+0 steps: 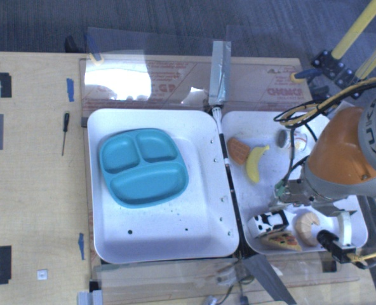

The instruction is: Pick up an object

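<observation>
The right bin (264, 170) holds several small toys. A yellow banana (255, 162) lies beside an orange-brown ridged piece (239, 149) near its left wall. A black-and-white cow figure (269, 222), a pizza slice (283, 239) and a round tan bun (307, 227) lie along the front. A small grey cylinder (282, 138) sits at the back. My arm, with its orange band (343, 148), hangs over the right bin's middle. The gripper (294, 192) points down just above the cow and the bun, and the wrist hides its tips.
The left bin (201, 221) carries a blue three-compartment plate (143, 166). A clear plastic wall (175, 78) stands behind both bins. Cables (308, 113) loop over the right bin's back. A screwdriver (65, 132) lies on the wooden bench to the left.
</observation>
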